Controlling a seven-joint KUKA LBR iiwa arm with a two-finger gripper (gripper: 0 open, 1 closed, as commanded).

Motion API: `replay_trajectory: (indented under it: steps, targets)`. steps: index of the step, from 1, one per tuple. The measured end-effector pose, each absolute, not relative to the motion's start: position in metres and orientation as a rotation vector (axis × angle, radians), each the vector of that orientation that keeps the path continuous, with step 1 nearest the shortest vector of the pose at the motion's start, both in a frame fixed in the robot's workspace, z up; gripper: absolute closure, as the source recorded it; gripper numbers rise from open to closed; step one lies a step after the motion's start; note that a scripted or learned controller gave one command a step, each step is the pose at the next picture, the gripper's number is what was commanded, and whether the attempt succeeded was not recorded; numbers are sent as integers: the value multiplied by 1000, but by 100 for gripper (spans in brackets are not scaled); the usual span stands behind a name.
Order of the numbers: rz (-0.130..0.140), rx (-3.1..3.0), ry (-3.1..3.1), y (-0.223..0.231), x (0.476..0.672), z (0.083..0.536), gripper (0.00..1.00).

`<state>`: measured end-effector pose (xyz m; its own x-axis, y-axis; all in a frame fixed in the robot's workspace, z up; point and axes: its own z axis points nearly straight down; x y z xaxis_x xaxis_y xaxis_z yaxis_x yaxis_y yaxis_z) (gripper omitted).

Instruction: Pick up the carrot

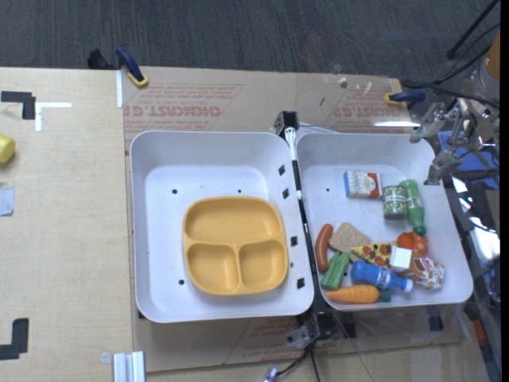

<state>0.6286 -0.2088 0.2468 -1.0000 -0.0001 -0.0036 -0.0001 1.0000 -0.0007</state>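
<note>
- The orange, tapered plastic toy carrot lies flat on its side in the right white bin.
- It sits along the bin's near edge, its green stub end pointing right.

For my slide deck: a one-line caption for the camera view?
Carrot at the right bin's near edge amid toy food, yellow tray in the left bin, tool hovering at right.

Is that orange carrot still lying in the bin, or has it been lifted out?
In the bin. The carrot lies flat on the floor of the right bin, against the near wall beside the blue bottle.
</note>
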Motion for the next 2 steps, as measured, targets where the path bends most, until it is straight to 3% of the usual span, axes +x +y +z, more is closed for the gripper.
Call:
replay_trajectory:
  steps: [1,2]
  targets:
    - [0,-179,3133,-143,549,211,0]
    - [1,-218,3130,-52,498,243,0]
